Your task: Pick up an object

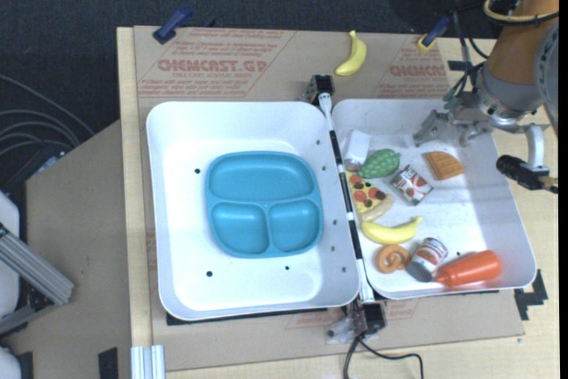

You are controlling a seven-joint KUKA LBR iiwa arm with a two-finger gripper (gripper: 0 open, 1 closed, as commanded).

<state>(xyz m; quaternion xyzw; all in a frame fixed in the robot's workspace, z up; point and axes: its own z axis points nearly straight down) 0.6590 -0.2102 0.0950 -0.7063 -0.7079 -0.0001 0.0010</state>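
Landmark: the black divider hinge point(342, 182) running between the two bins.

Left of the divider sat the left bin point(173, 262), holding a blue three-compartment tray point(264, 201) near its middle, flat, well clear of the bin walls.

Beyond the far end of the divider, on the brown cardboard sheet point(222, 67) outside both bins, lay a yellow banana point(351, 56).

Right of the divider was the right bin point(497, 217) with the pickable items. Touching or just beside the divider: a white block point(357, 144) at the far end, then a green leafy piece point(381, 163), a pizza slice point(367, 195), and a second banana point(391, 231) nearer the camera. A little further right: a small red-and-white can point(411, 184), a toast-coloured cracker point(442, 164), a pretzel-like ring point(391, 258), another red can point(429, 255) lying on its side, and an orange bottle point(468, 268) lying flat at the near right corner, touching that can.

Arm entered from the right, well away from the divider, orange band above the wrist. Gripper point(451, 125) hung over the far right part of the right bin, just beyond the cracker. Fingers splayed apart, jaws wide, nothing between them. No item lifted; all objects rested on the bin floor. Cracker and small can were the nearest items to the gripper.
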